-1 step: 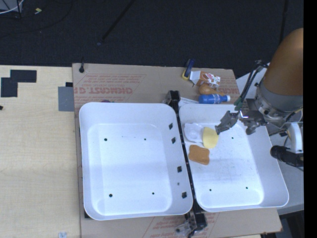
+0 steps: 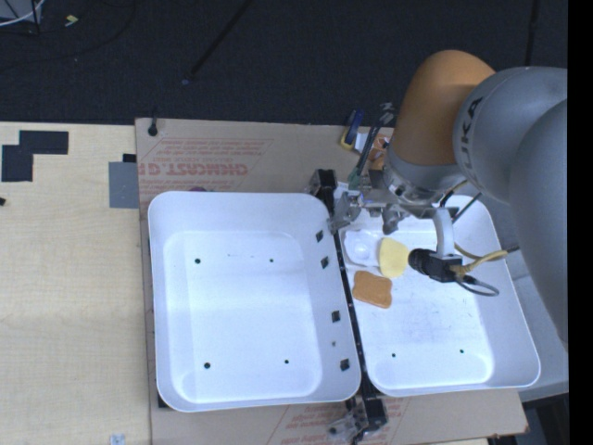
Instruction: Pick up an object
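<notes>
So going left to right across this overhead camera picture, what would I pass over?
Wooden bench top → left white bin → black clips joining the bins → orange-brown toast-like piece → pale yellow piece → right white bin → grey arm.

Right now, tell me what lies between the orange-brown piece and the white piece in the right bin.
In the camera view, the pale yellow piece sits partly between the orange-brown piece and the white piece, toward their right.
</notes>
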You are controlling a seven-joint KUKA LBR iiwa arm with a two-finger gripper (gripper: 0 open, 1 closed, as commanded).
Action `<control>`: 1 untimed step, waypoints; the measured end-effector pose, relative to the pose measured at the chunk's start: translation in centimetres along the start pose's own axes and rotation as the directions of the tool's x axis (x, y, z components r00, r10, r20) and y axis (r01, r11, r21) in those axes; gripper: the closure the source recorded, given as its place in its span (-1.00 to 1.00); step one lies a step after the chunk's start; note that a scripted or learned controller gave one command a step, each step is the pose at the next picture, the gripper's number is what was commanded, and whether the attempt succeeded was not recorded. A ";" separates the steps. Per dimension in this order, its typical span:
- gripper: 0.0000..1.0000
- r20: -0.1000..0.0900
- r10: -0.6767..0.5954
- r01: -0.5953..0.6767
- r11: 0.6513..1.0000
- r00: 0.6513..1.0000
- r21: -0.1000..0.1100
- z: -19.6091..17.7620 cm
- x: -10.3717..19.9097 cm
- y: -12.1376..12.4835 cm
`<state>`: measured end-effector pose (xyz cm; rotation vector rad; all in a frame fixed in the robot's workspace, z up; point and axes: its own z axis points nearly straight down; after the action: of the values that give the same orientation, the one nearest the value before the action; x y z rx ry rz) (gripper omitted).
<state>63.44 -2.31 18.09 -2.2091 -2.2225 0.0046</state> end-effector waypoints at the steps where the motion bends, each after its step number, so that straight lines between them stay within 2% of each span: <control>1: -1.00 0.005 0.006 -0.006 1.000 1.000 -0.016 3.5 -3.1 0.3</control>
<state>63.72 -5.37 14.55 -2.2263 -2.2265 -0.0073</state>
